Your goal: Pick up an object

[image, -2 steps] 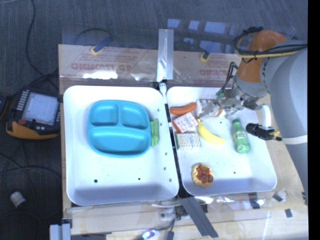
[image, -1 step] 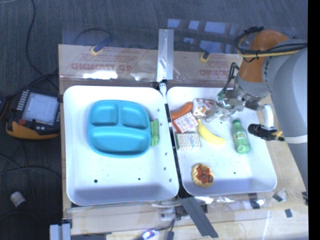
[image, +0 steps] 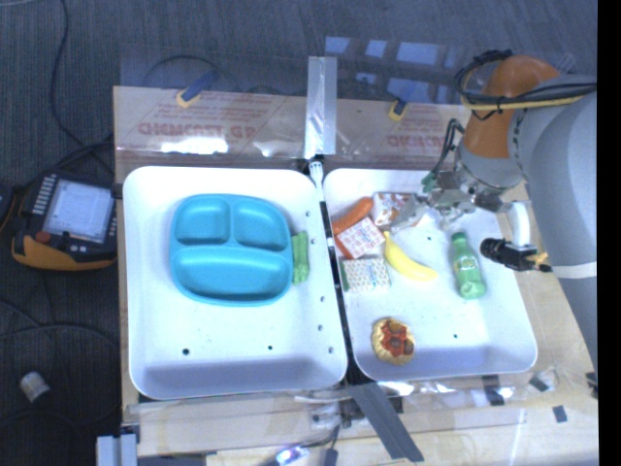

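Note:
The right bin (image: 505, 348) holds several small items. A yellow banana (image: 409, 263) lies near its middle and a green bottle (image: 467, 265) lies to the banana's right. An orange carrot-like piece (image: 351, 214), a red-and-white packet (image: 357, 240) and a patterned packet (image: 366, 275) sit at the bin's left side. A round pizza-like toy (image: 393, 340) rests near the front. Another printed packet (image: 393, 207) lies at the back. My gripper (image: 439, 196) hangs low over the back of this bin, just right of that packet and above the banana.
The left bin (image: 194, 348) carries a blue divided plate (image: 231, 247), with a green piece (image: 300, 256) against its right wall. A handheld pendant (image: 68, 219) lies on the floor at left. The grey arm (image: 558, 183) covers the right bin's right edge.

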Tool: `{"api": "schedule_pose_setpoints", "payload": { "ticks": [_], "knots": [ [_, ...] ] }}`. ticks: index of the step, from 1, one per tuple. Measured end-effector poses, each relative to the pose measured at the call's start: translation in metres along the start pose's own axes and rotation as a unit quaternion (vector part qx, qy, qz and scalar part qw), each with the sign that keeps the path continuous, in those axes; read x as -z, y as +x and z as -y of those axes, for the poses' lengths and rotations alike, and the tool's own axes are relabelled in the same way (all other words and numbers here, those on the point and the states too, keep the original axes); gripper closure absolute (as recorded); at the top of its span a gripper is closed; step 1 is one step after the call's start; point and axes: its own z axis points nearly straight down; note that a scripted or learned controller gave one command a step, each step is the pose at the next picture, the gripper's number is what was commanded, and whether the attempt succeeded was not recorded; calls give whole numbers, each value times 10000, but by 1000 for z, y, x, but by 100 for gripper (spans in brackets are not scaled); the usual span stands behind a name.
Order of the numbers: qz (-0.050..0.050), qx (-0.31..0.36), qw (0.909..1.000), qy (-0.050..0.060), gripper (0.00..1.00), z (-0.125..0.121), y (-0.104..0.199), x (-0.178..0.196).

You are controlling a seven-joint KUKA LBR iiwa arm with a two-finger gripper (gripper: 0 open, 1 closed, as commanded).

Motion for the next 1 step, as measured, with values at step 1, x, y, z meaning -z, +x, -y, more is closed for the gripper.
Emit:
{"api": "schedule_pose_setpoints", "payload": {
  "ticks": [1],
  "knots": [
    [41,82,9995,-289,0,54,52,-6]
  ]
}}
